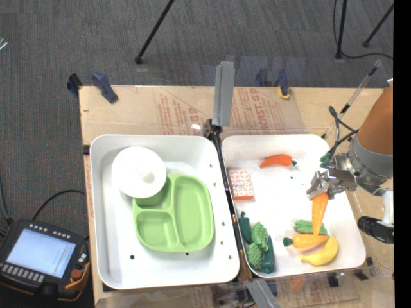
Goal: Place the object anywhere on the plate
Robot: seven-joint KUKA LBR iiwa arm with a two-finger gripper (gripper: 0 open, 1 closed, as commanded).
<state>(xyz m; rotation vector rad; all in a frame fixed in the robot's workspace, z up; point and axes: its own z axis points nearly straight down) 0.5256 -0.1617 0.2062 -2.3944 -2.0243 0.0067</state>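
I am looking down into a robotics lab, not a home or kitchen. My counter (160, 108) is a plain cardboard-coloured board clamped at its far edge with blue clamps (103, 85), and it carries two shallow white bins (103, 249) side by side. Grey office carpet (64, 31) covers the floor around it. Thin black tripod legs (157, 24) stand on that carpet behind the counter. A teach pendant (42, 258) with a lit screen and a trailing cable lies on the floor at lower left. The grey robot arm (376, 153) reaches in from the right.
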